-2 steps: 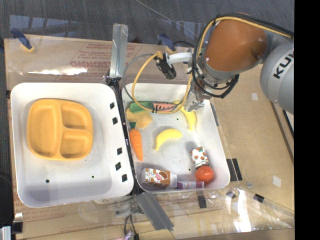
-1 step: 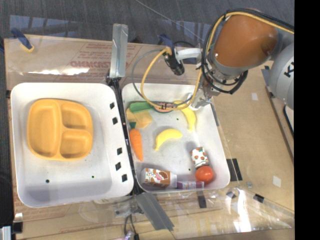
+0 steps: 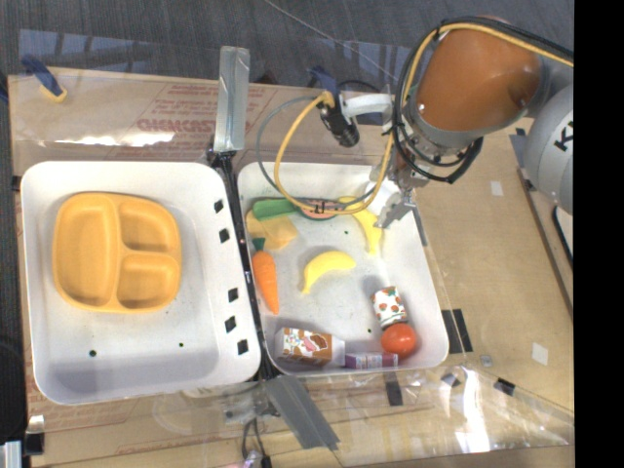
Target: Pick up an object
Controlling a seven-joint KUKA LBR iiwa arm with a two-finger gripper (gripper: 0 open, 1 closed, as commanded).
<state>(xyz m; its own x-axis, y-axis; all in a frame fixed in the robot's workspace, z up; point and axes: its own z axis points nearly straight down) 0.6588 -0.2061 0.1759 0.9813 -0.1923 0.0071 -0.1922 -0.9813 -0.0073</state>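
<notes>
A single fixed camera is mounted above the counter point(image 3: 487, 261) and looks down at a slant, at moderate range, so that both shallow white bins lie within the frame: the left bin point(image 3: 39, 291) occupies the left half and the right bin point(image 3: 434, 300) sits just right of centre. The far edge of the counter and a strip of dark floor point(image 3: 117, 3) run along the top of the frame, while the near edge of the counter falls along the bottom. The arm point(image 3: 473, 76) enters from the right and upper right, nearer the lens than the bins, and overlaps the far right corner of the right bin.
</notes>
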